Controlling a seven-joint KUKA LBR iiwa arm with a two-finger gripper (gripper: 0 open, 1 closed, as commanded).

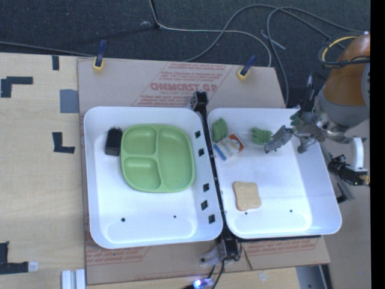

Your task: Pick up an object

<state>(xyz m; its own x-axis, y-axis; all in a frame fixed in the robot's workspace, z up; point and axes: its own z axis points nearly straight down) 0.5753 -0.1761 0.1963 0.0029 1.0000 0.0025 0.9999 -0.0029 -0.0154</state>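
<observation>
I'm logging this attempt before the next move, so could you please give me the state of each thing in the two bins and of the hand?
hand: open, nothing between its fingers, above the right bin's far side
green divided plate: flat, right side up, in the left bin
black object: beside the plate's left edge
green toy: lying next to the hand
small green piece: resting by the divider
snack packet: lying flat
toast slice: lying flat, apart from the rest

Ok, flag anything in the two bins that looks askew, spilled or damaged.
Nothing stands out. The green divided plate lies flat in the left bin with a small black object at its left edge. In the right bin the tan bread slice, the small packet and two green pieces lie apart, nothing spilled or broken.
</observation>
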